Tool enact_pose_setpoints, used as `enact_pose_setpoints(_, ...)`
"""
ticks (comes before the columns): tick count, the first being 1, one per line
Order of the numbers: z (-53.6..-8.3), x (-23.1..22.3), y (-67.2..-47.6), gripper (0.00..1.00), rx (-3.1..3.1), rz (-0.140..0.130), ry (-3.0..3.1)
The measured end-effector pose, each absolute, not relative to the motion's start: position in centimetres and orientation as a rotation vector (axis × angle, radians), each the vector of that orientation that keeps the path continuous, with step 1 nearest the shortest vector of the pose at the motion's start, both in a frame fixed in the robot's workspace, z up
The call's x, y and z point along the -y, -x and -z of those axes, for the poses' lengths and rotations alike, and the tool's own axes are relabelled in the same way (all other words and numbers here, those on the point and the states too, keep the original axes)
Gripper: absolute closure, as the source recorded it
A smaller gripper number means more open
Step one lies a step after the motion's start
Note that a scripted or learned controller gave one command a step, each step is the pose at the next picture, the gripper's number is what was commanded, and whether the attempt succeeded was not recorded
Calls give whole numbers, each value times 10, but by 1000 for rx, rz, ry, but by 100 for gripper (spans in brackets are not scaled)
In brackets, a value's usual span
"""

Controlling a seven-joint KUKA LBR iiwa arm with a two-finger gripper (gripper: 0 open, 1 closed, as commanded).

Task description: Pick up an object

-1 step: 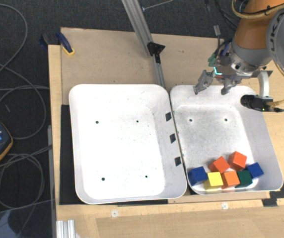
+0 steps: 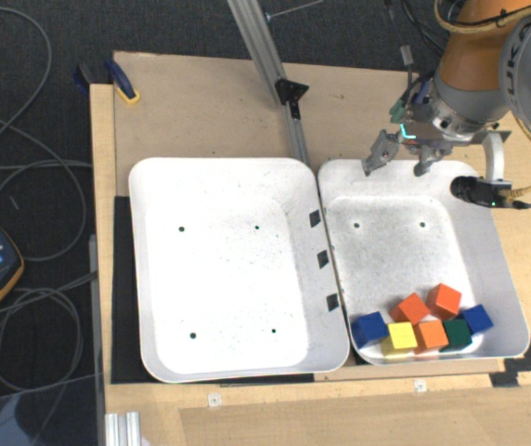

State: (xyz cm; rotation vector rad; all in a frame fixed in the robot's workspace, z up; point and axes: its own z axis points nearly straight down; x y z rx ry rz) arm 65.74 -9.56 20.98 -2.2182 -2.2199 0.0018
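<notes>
A: Where is the hand?

B: Up over the far rim of the right bin, fingers spread apart with nothing between them.

A: And the things to pick?

B: Blocks huddled in that bin's near corner, well apart from the hand: a blue block, a yellow block, orange blocks, a green block and another blue one at the right.

A: What could spoil a try?

B: I judge crowding. The blocks touch one another and sit against the bin wall, so a finger may land on a neighbour, push the cluster, or close on an edge and slip.

A: The left bin?

B: Not in the way.
</notes>
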Motion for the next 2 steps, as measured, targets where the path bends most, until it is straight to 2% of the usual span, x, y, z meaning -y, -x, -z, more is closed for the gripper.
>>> enact_pose_setpoints(1, -166, 92, -653, 0, 2218, -6, 2217)
enact_pose_setpoints(2, -106, 90, -659, 0, 2218, -7, 2215)
